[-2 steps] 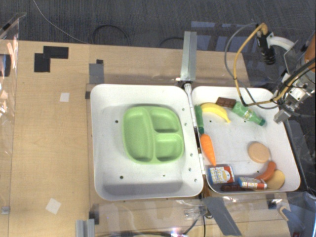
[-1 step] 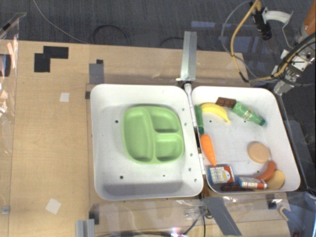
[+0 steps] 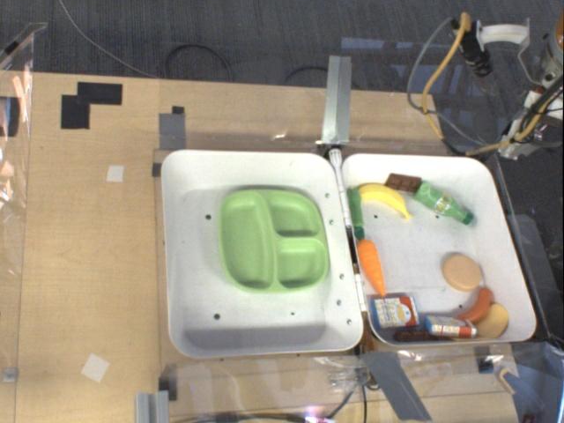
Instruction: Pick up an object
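The right bin (image 3: 507, 236) holds several small objects. A yellow banana (image 3: 388, 199) lies at its back beside a brown chocolate bar (image 3: 404, 182) and a green bottle (image 3: 443, 203). A green cucumber (image 3: 354, 211) and an orange carrot (image 3: 373, 265) lie along the bin's left wall. A round tan bun (image 3: 462, 271) sits at the right. At the front are a small carton (image 3: 393, 310), a red-and-white tube (image 3: 449, 328), a sausage (image 3: 476, 305) and a yellowish lump (image 3: 493, 320).
The left bin (image 3: 185, 236) carries a green divided plate (image 3: 273, 241). A metal post (image 3: 336, 104) stands behind the seam between the bins. Cables (image 3: 441, 77) loop at the back right. Black tape marks (image 3: 88, 102) lie on the wooden bench.
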Controlling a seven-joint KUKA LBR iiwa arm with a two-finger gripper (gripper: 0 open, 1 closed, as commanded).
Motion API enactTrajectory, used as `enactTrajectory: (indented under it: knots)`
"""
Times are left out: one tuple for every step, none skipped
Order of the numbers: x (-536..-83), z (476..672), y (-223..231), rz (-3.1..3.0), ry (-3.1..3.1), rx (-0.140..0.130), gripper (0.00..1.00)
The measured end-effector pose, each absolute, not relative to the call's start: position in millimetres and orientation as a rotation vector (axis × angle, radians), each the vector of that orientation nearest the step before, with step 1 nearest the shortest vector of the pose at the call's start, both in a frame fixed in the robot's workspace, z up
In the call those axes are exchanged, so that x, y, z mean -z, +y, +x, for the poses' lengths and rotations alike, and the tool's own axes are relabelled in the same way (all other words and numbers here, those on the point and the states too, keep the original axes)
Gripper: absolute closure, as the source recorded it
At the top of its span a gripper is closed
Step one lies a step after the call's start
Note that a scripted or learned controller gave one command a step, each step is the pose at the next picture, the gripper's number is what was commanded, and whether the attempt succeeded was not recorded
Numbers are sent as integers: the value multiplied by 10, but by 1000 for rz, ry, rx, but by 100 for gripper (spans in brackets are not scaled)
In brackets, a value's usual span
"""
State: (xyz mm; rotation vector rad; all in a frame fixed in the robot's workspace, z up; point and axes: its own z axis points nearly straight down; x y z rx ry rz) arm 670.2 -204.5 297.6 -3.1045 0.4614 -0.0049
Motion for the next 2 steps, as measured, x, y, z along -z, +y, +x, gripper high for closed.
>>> enactTrajectory:
  knots:
    - [-2983, 6701, -2037, -3124, 308, 2, 100]
    - [-3016, 6702, -2034, -3124, 305, 2, 100]
